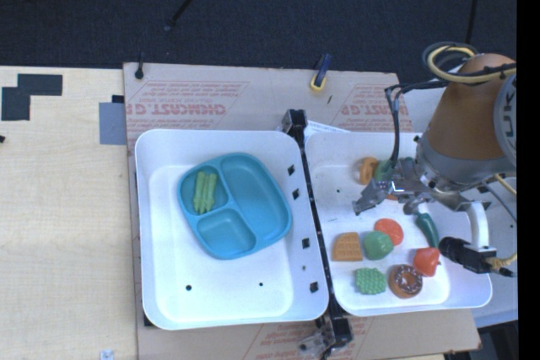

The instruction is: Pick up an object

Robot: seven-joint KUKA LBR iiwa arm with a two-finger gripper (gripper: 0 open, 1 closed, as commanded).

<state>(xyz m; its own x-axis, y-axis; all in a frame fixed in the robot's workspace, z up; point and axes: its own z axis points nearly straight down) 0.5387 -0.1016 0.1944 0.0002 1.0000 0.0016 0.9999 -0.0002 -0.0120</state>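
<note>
- Camera view: desk (59,206) of pale wood carries two shallow white bins side by side on cardboard; left bin (169,282), right bin (472,291).
- Left bin holds a blue three-part plate (249,202), tilted on the diagonal. Green bean pods (203,191) lie in its upper-left compartment; the other two compartments are bare blue.
- Arm (468,126) enters from the right, orange band above the wrist, hanging over the right bin's upper half.
- Claw (371,200) points down and left over the bin floor. Its state cannot be told from this angle; nothing is seen gripped.
- Toy food in the right bin: a yellow-orange piece (365,170) just above the claw, near it.
- Below the claw, apart from it: orange-red round piece (388,228), green round piece (377,245) touching it, tan waffle-like square (347,247) just left of the green one.
- Lower row: bumpy green piece (369,281), chocolate doughnut (406,281), red piece (426,260).
- A dark green pepper-like piece (427,228) lies right of the claw, under the wrist.
</note>
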